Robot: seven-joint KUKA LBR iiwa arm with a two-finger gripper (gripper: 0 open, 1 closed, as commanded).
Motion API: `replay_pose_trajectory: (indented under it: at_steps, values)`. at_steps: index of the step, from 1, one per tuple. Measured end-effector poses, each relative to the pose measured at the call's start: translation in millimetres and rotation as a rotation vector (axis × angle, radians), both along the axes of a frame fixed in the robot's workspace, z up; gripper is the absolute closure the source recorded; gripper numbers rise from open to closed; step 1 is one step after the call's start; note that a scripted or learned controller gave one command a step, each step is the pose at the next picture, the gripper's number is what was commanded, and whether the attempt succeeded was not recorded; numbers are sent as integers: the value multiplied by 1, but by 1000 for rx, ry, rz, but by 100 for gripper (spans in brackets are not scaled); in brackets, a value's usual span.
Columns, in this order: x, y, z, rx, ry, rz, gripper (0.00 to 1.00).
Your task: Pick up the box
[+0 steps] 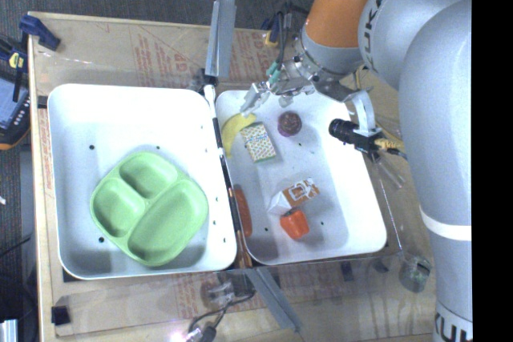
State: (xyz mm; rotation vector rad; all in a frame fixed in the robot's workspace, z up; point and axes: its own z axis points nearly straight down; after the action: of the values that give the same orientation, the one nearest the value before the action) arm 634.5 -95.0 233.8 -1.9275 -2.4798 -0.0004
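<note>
Camera view, slanted down over desk [120,52] with two white bins. Box [259,143], patterned, flat on floor of right bin [361,212], touching yellow banana [233,129] near divider. Gripper [258,95] hovering above bin's far edge, just beyond box; jaws apparently spread, nothing between them. Risks: closing on banana instead of box, given contact; nudging box against bin wall; brown round thing [289,122] nearby likely clear.

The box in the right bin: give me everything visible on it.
The box is small, flat and rectangular, its top face covered in a fine multicoloured speckle, likely printed card. It lies flat, skewed, in the right bin near the far left corner, against a yellow banana. The gripper hangs just beyond it, apart.
</note>
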Motion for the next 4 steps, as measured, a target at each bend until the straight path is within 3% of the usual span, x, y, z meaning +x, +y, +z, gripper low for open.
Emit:
replay_pose_trajectory:
  at_steps: [1, 2, 3, 4]
  values:
    - [-12, -18, -135, -4, -2, 27, 0]
    - [-11, -18, -124, -5, -3, 31, 100]
    - [23, 0, 37, -2, -3, 449, 100]
    - [23, 0, 37, -2, -2, 449, 0]
